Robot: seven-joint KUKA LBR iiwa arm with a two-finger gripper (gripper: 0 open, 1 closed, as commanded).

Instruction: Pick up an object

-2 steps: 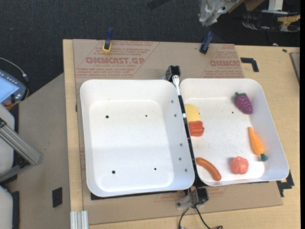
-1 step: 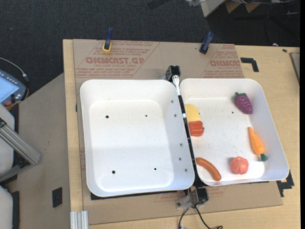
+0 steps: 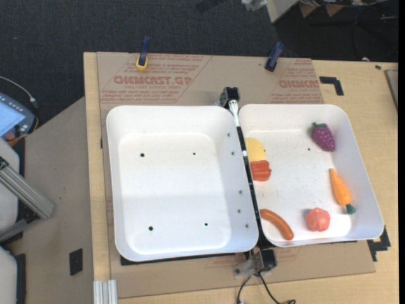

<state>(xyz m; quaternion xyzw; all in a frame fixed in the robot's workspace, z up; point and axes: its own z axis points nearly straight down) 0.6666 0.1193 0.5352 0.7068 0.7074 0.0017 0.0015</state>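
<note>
Cardboard-topped bench with two white bins, and all the toy food sits in the right bin (image 3: 361,189), grapes (image 3: 323,137), carrot (image 3: 340,190), tomato (image 3: 317,219), sausage (image 3: 277,223), spread out for easy grabbing, can't tell my claw's state from up here

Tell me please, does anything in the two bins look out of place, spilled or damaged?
Nothing stands out. The right bin holds toy foods lying apart: purple grapes, a carrot, a red tomato-like piece, a sausage, and a yellow piece touching a red-orange one at the left wall.
</note>
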